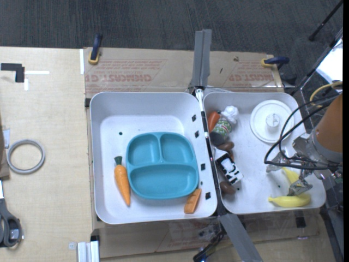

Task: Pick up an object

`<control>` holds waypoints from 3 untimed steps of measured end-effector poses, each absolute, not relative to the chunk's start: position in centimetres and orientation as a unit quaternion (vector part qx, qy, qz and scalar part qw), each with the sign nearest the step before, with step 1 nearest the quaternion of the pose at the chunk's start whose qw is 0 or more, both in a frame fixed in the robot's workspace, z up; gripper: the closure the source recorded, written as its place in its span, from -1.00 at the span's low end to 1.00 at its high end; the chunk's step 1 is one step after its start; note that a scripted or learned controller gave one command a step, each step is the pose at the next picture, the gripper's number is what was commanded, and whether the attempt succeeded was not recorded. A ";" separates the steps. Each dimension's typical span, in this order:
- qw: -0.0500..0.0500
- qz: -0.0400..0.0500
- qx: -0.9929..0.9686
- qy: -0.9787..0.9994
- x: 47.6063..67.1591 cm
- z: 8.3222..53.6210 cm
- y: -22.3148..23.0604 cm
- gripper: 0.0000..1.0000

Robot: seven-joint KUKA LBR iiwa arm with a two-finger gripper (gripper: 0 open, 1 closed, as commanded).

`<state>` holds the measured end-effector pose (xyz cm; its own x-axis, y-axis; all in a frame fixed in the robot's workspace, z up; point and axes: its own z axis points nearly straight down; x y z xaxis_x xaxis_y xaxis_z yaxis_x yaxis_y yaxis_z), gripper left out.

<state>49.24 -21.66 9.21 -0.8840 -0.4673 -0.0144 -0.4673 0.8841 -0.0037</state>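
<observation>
My gripper (pixel 299 188) hangs low over the right bin (pixel 253 171), near its right front corner, below the grey arm with its orange band (pixel 332 125). A yellow banana (pixel 289 201) lies just in front of it on the bin floor. A smaller yellow piece (pixel 289 174) sits right beside the gripper on its left. Nothing can be seen held. Black cables loop over this corner and hide part of the gripper.
The right bin also holds a white round lid (pixel 271 120), a green-labelled bottle (pixel 222 125), a black-and-white object (pixel 231 170) and brown lumps (pixel 223 142). In the left bin (pixel 103 124) lie a teal divided plate (pixel 162 165), a carrot (pixel 122 182) and an orange piece (pixel 192 201).
</observation>
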 end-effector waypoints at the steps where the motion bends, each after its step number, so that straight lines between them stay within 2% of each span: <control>1: 0.003 0.008 -0.424 0.906 49.8 8.9 -21.0 -1.00; 2: 0.001 0.003 -0.479 0.878 56.8 8.8 -13.5 -1.00; 3: 0.014 -0.008 -0.451 0.892 48.8 9.6 -18.3 -1.00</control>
